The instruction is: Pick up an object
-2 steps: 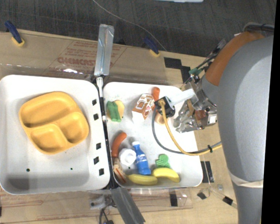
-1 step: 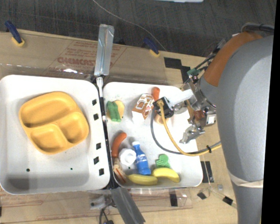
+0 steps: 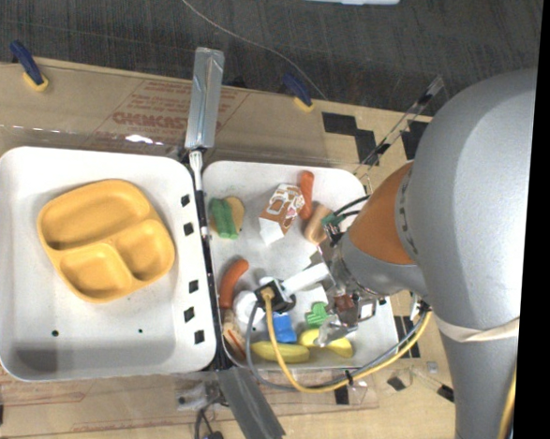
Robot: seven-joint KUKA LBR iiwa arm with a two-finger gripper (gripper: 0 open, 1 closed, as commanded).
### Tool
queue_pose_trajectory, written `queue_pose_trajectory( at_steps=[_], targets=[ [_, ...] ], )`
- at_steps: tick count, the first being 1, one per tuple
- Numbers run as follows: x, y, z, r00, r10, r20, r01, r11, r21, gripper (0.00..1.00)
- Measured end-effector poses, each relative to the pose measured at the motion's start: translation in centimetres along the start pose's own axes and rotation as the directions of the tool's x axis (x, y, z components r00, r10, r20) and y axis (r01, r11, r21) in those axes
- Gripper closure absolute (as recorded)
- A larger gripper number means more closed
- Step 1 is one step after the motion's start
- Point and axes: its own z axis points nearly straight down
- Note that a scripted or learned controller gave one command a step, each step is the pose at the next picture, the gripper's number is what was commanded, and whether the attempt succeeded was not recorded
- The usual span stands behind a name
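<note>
My gripper [image 3: 330, 312] hangs low over the right bin's [image 3: 259, 177] near edge — the green piece [image 3: 317, 313] sits right beneath it, the banana [image 3: 280, 351] lying lengthwise along that edge — grip state I cannot tell.

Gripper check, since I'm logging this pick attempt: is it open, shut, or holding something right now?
Gripper: cannot be told. It is low in the right bin, among the toys by the green piece and the banana.
</note>
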Motion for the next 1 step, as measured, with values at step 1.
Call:
queue_pose_trajectory(
  at_steps=[1],
  targets=[
    [-0.87,2.22,5.88,0.999,0.042,-0.008,-0.042,0.999,-0.002,0.0]
  ],
)
